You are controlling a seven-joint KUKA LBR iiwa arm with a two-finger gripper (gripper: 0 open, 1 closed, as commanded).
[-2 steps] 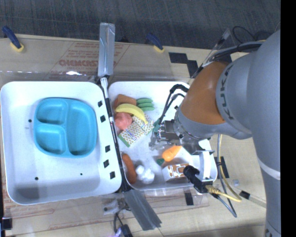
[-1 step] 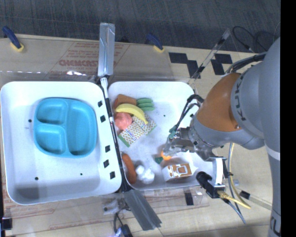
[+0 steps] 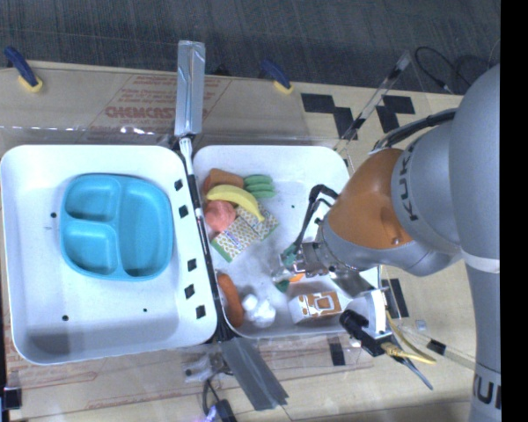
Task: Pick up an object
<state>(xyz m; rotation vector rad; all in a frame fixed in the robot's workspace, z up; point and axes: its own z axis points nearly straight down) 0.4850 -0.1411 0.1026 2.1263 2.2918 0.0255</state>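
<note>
A grey arm (image 3: 422,209) reaches from the right over the right bin (image 3: 282,161). The left bin (image 3: 26,236) holds a blue tray (image 3: 119,227). In the right bin lie a banana (image 3: 238,200), a patterned packet (image 3: 242,234), green (image 3: 259,185) and orange (image 3: 230,297) items, and a small carton (image 3: 315,306). The gripper (image 3: 292,266) sits low just above the carton; whether it is clenched or released cannot be told.

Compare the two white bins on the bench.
The left bin holds a single blue divided plate; the right bin holds a jumble of small items, among them a banana. The arm reaches over the right bin, not the left bin. Both bins are shallow, white and side by side.
</note>
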